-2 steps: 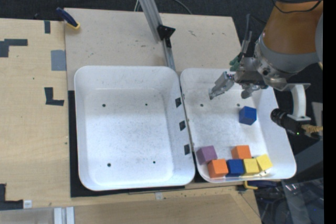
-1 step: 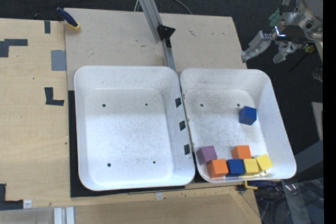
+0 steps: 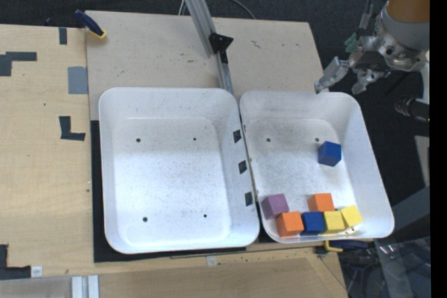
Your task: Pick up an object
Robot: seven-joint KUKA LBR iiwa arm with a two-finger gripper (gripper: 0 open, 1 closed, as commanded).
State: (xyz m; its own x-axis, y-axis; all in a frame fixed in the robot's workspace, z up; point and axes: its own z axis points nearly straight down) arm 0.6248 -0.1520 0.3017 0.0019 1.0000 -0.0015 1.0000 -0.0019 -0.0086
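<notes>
Bench (image 3: 160, 45) under two bins (image 3: 115, 108)

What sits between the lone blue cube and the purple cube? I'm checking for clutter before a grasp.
Nothing: in the camera view, only bare speckled floor of the right bin separates the blue cube from the purple cube.

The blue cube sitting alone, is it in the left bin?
No, the lone blue cube lies in the right bin, apart from the cluster.
</notes>
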